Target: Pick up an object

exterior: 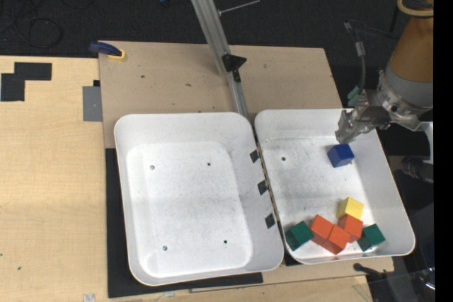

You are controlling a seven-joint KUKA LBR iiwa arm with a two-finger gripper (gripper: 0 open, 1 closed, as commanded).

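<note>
Gripper [348, 129]: finger state cannot be told; nothing visibly held. Blue cube [340, 155]: just below it, right bin [297, 131]. Risk: off-centre closing nudges cube aside. Farther below: yellow, orange, green blocks [333, 228], clustered.

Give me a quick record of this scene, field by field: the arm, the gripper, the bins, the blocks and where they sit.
arm: grey KUKA arm with orange band, reaching in from the right
gripper: two-finger gripper over the right bin's far end, just above the blue block
right bin: shallow white bin holding all the blocks
blue block: small blue cube, alone, apart from the cluster
cluster: yellow cube, orange blocks, two green blocks, bunched at the near end
left bin: shallow white bin
</note>
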